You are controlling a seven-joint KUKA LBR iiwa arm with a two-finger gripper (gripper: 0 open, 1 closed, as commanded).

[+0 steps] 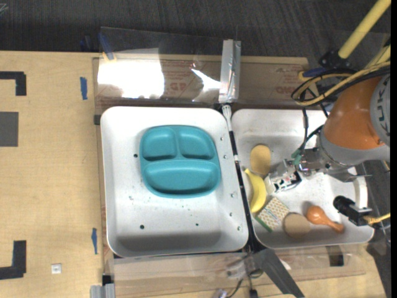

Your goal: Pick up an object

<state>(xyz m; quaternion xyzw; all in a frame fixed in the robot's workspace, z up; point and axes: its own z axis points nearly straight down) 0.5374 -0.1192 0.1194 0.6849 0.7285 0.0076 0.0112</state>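
My gripper [284, 180] hangs low just to the right of the banana [255, 191], close to it, though I cannot say whether the two touch. From this height it is a small jumble of pale and dark parts, and I cannot tell whether it is spread apart, drawn together or clamped on anything.

The banana lies curved along the left wall of the right-hand bin [273, 124], its length running up and down the view. Just above its upper end sits a yellow-brown lump [261, 158], rounded like a pear or a small potato, near my gripper. Just right of the banana's lower end lies a flat speckled block [273, 214], tilted in the view. Right of that is a brown oval thing [297, 226], and right again an orange gourd-shaped thing [322, 216] with its narrow end pointing away from the banana; these two look to be touching.

Left of the banana, across the wall between the bins, the left-hand bin [118, 197] holds a teal divided plate [180, 160], well apart from my gripper.
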